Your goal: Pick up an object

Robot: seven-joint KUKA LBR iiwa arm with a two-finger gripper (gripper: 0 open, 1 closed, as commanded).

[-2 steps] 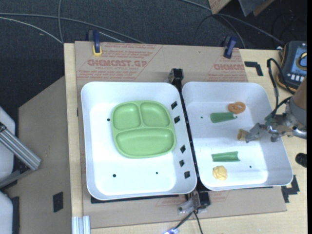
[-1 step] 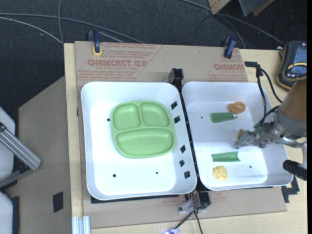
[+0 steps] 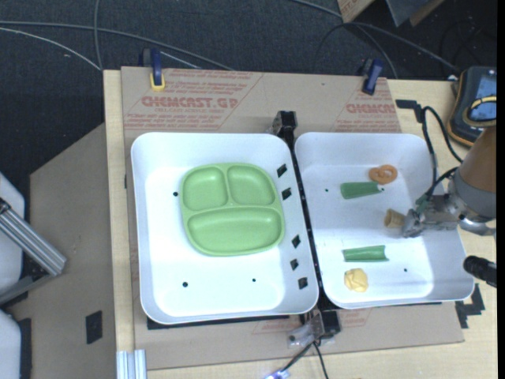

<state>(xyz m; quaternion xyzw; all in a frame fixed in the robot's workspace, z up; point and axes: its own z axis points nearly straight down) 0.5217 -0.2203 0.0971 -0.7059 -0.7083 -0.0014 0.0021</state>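
The right bin (image 3: pixel 442 287) holds several small objects: an orange ring-shaped piece (image 3: pixel 384 174) at the back, a green stick (image 3: pixel 360 189) beside it, a tan block (image 3: pixel 393 218), a second green piece (image 3: pixel 364 253) and a yellow lump (image 3: pixel 356 279) near the front. My gripper (image 3: pixel 413 224) reaches in from the right, low in the bin, its tip right next to the tan block. Nothing is seen held between its fingers.
The left bin (image 3: pixel 158 275) carries a green divided plate (image 3: pixel 232 209) with three compartments. Black clips run along the divider (image 3: pixel 296 212) between the bins. Cables and a handheld device (image 3: pixel 476 105) lie at the right, beyond the bench.
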